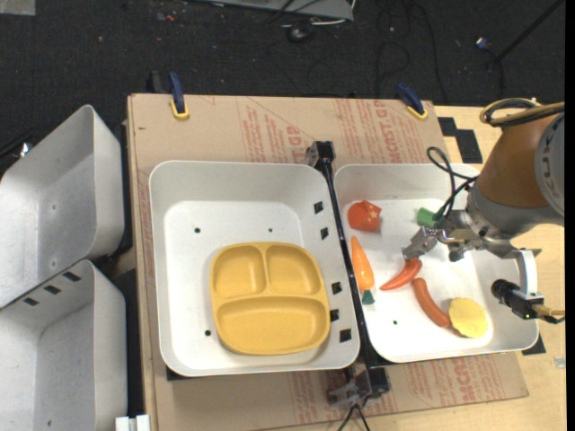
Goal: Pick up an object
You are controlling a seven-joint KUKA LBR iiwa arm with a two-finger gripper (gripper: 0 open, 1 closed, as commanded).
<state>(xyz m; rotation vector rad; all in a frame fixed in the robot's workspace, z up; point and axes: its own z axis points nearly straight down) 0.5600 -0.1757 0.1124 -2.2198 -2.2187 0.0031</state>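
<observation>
Camera view: I see the pincer just above the red chili in the right bin.
Pincer grip: I cannot tell.
Left bin: yellow tray.

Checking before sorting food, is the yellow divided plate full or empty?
Empty. The yellow plate in the left bin shows three bare compartments, nothing lying in them.

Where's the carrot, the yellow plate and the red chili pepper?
carrot (361,264): camera view, middle of its orange body.
yellow plate (269,323): camera view, floor of its big front compartment.
red chili pepper (402,276): camera view, middle of its curved body.
</observation>
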